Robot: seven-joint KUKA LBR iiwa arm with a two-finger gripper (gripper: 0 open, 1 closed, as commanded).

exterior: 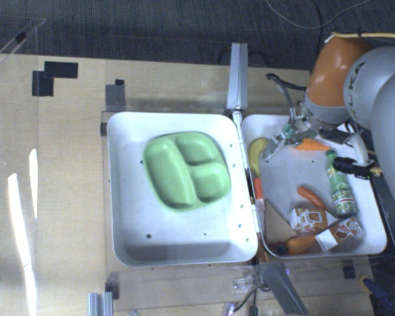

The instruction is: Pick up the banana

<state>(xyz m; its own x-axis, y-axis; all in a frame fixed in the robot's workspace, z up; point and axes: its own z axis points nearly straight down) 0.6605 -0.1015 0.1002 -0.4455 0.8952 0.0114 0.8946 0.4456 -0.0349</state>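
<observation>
Yellow banana (257, 155) lies just left of the claw (281, 141) — right bin (375, 242)

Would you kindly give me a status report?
Tool low in right bin, beside banana. Banana against left wall, not held. Nothing on top of it.

You are looking down on a pale wooden bench (59, 176) with black tape marks (52, 76) near its far left corner. Beyond its far edge lies dark carpet (151, 12), crossed by a thin cable (309, 12). Light glares along the bench's left edge.
</observation>
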